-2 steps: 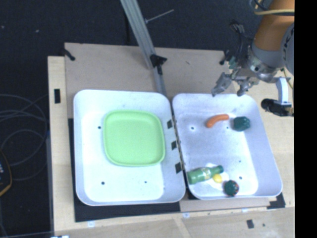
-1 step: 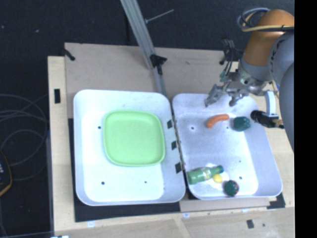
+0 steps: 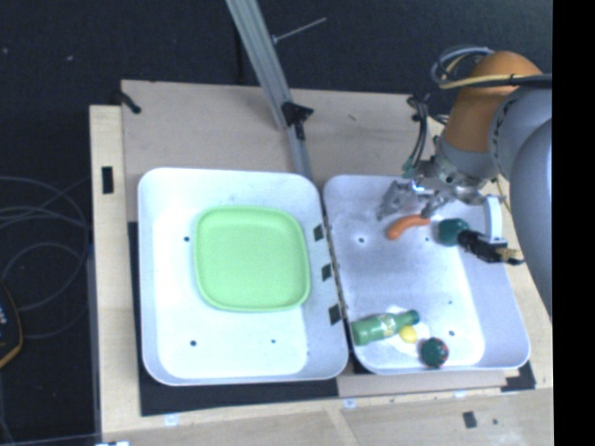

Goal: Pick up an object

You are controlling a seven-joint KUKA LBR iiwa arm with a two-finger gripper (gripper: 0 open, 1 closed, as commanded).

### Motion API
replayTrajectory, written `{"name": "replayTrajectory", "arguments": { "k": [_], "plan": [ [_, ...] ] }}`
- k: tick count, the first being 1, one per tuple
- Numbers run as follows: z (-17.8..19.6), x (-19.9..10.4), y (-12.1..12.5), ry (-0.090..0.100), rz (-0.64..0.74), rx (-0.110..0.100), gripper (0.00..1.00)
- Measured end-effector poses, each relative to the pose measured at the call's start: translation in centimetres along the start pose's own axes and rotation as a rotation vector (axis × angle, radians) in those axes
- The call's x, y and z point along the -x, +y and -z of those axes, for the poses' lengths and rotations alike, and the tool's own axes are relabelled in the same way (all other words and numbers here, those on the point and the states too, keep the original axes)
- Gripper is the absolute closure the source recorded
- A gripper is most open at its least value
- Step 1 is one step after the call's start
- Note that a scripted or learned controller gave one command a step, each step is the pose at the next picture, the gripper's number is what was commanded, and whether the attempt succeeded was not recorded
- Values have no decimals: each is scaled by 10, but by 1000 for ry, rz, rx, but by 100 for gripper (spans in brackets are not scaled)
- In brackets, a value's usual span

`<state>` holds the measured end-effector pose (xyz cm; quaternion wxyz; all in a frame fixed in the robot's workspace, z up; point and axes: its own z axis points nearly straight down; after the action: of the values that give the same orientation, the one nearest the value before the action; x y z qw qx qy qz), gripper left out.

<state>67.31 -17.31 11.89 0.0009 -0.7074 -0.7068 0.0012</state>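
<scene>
Camera view: the end effector [image 3: 409, 203] hangs over the far part of the right bin [image 3: 372, 258], at about one o'clock from that bin's centre. Whether its fingers are spread or pressed together, I cannot tell. An orange object [image 3: 406, 226] lies just beneath it, perhaps touching; a dark green object [image 3: 453, 231] sits just beside, toward three o'clock. At the bin's six o'clock edge lie a green bottle [image 3: 381, 326], a yellow piece [image 3: 408, 334] and a green ball [image 3: 433, 350]. The left bin [image 3: 167, 203] holds a green plate [image 3: 251, 258]. The orange object looks the likeliest target: best to centre over its middle, descend squarely and close before lifting.
</scene>
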Motion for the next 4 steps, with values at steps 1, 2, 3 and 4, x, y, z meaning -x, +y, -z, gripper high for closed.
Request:
{"name": "replayTrajectory", "arguments": {
  "k": [1,2,3,4],
  "plan": [
    [-14,2,2,-4,0,11,0],
    [-3,2,2,-3,0,12,100],
    [57,-3,10,0,1,9,100],
    [111,-2,10,-1,1,9,100]
  ]
}}
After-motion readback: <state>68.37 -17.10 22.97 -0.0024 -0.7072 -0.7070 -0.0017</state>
